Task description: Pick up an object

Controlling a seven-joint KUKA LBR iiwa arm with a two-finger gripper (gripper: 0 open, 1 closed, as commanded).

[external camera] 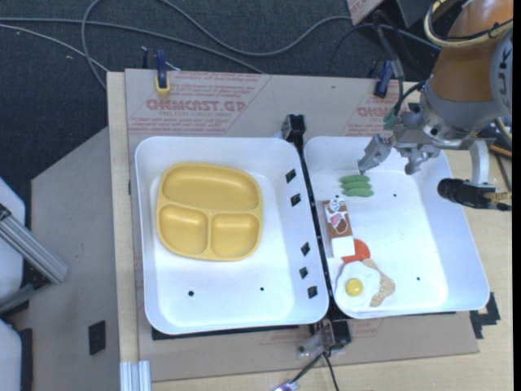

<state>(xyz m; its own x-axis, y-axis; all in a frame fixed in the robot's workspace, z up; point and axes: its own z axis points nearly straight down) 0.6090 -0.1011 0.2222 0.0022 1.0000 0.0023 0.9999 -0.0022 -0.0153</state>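
The green pea pod [356, 186], lying in the right bin [440, 243] just below the gripper [392, 160] whose fingers hang spread and hold nothing, looks a light, stiff, smooth toy, best pinched across its narrow middle.

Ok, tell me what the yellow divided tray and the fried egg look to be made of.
Yellow divided tray: probably moulded plastic, smooth with a soft sheen, one even colour and rounded compartment walls.
Fried egg: looks like a toy, likely plastic or rubber; flat white with a glossy, perfectly round yolk. Which of the two cannot be told.
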